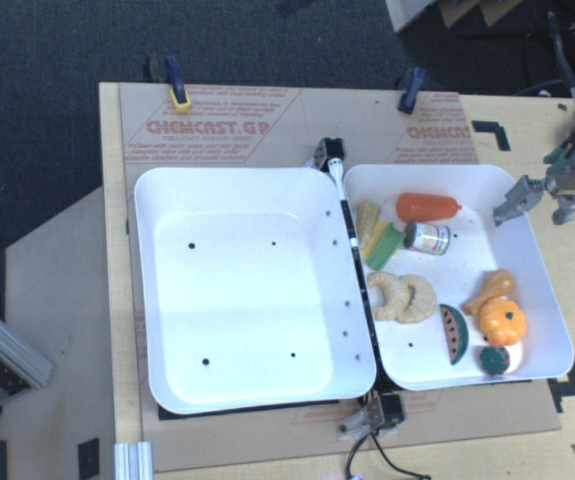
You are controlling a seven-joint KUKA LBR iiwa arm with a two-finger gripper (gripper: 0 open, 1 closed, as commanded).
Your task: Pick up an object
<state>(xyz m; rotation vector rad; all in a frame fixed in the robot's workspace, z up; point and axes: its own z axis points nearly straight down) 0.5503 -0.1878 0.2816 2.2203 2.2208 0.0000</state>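
My gripper (540, 206) hangs over the right rim of the right bin (552, 298), open, with nothing between its fingers. Inside that bin lie an orange-red carrot (428, 206), a green bottle with a pale label (407, 240), a pale yellow piece (369, 218), a tan pretzel (402, 297), a watermelon slice (453, 333), an orange squash (494, 286), an orange pumpkin (502, 321) and a small teal item (494, 359). The carrot is the nearest object, well to the gripper's left.
The left bin (147, 268) sits beside the right one, joined along a black hinge strip (355, 268). Both rest on a cardboard sheet (267, 118) held by clamps at the back. Cables and grey hardware lie around the bench.
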